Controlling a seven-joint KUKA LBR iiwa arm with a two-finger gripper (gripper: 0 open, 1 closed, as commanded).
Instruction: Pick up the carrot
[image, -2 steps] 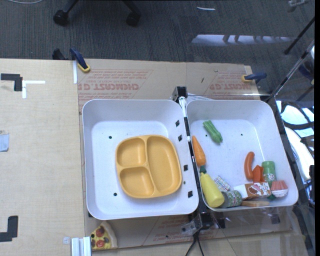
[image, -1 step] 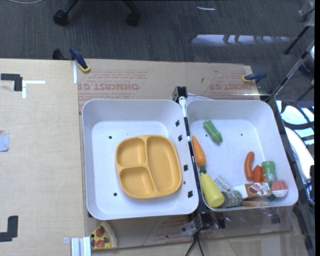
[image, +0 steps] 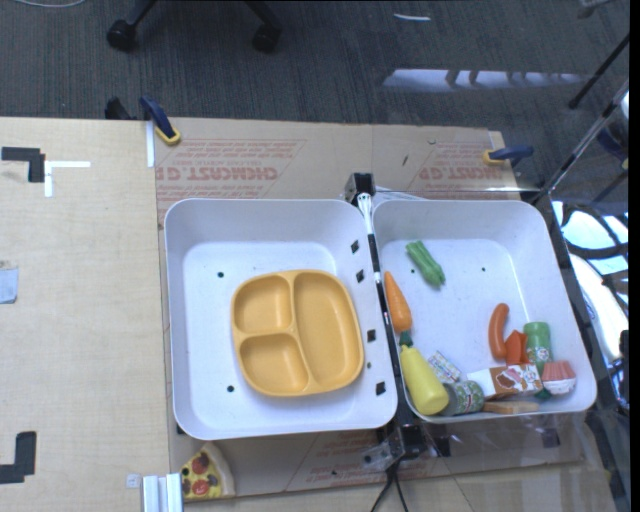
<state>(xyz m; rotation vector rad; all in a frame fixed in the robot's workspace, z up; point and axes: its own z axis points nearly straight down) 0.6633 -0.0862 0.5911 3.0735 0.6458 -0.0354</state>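
The carrot (image: 398, 303) is orange with a small green top. It lies lengthwise against the left wall of the right bin (image: 470, 222), its green end pointing toward the front. A yellow squeeze bottle (image: 421, 381) lies just in front of it, almost touching the green top.
A yellow three-part plate (image: 297, 331) sits in the left bin (image: 200, 300). The right bin also holds a green pepper (image: 425, 263), an orange sausage (image: 498, 329), a green can (image: 537, 341) and several small packets along the front right wall. A toy pizza slice (image: 203, 474) lies on the bench in front.
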